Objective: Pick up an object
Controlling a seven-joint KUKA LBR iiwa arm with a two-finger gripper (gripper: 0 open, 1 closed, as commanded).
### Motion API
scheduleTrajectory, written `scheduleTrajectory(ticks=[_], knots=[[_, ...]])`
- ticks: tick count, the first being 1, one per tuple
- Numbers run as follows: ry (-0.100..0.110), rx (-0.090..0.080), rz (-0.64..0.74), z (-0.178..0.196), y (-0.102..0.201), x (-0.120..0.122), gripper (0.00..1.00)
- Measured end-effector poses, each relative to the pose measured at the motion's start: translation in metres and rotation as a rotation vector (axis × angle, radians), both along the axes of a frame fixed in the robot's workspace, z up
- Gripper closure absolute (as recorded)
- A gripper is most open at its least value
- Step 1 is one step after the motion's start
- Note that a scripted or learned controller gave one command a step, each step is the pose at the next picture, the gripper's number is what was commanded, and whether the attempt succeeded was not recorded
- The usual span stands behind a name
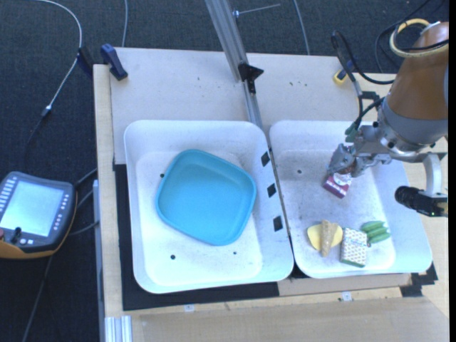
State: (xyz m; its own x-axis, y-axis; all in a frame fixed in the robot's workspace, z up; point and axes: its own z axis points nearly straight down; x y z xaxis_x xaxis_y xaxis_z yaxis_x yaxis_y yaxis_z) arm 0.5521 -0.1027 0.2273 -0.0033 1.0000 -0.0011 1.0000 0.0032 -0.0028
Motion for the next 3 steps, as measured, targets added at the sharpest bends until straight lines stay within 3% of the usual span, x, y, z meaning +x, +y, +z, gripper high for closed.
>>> scheduleTrajectory(ticks=[3], knots=[[0.003,0.000,0.005,0.012,0.166,-0.005,1.00]])
